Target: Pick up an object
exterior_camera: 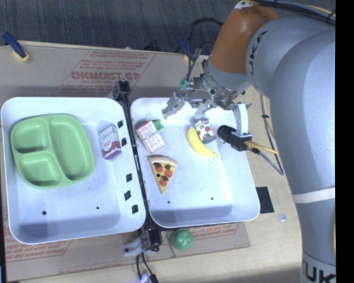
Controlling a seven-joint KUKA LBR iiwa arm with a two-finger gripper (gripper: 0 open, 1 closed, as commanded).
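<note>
- Overhead, on the camera view, two white bins are seen side by side on a cardboard sheet (106, 69): the left bin (65, 217) and the right bin (236, 199), joined along a black divider (133, 164).
- The arm (283, 46) is seen reaching in from the right, with its orange band (236, 34) above the far edge of the right bin.
- The gripper (186, 102) is held over the far part of the right bin, between the pink carton (150, 135) and the small box (204, 130); it points toward the left.
- Whether the jaws are wide or narrow cannot be told, as they are blurred against the wrist parts.
- The objects to be picked are found in both bins.
- The banana (200, 146) is laid in the right bin, touching the small box at its far end.
- The pizza slice (163, 173) is laid flat near the divider, just in front of the pink carton, tip toward the front.
- A green scrap (158, 123) is seen just behind the pink carton.
- The green tray (50, 149) is set in the left bin, with the red carton (110, 141) just beside it on the right.
- A green ball (181, 238) is seen outside the bins, on the cardboard at the front edge of the right bin.
- A blue clamp (16, 46) is fixed at the far left corner of the cardboard.
</note>
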